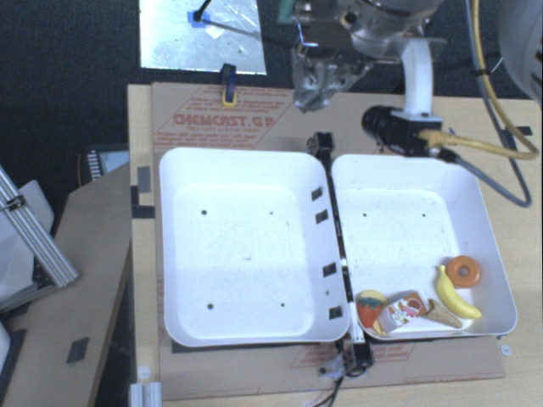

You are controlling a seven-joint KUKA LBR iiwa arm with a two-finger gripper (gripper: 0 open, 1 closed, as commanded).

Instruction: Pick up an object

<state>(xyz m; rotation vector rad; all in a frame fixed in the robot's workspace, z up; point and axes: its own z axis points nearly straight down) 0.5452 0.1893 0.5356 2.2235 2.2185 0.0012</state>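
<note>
Two shallow white plastic bins sit side by side on the cardboard-covered counter (212, 113), joined by black clips. In the right bin (407, 219) the objects crowd the near corner: a curved yellow banana (455, 295), an orange ring-shaped doughnut (463, 270) touching it, a small printed packet (404, 309) and a round orange-red fruit (371, 306). The metallic gripper (316, 87) hangs above the counter beyond the bins; I cannot tell how its fingers stand.

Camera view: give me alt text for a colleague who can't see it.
The hand hovers above the bench, behind the two white bins. The right bin holds a banana, an orange ring and small packets in its near corner.
</note>
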